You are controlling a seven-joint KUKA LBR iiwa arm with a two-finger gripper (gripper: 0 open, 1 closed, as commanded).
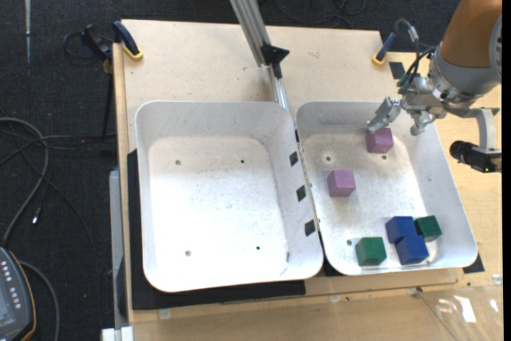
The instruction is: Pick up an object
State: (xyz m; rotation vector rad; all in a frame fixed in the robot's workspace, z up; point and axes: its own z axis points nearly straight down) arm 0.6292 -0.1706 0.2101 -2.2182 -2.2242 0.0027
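Purple cube (379,141) beneath end effector (401,118), fingers spread wide, nothing held, speckled white bin (447,196)

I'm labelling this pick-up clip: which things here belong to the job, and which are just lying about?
Belongs to the job:
- hand, open, above the right bin
- two purple blocks
- two green blocks
- blue blocks

Just lying about:
- left bin
- metal pole
- two clamps
- floor cables

Two white bins (211,120) on a wooden bench (200,60).
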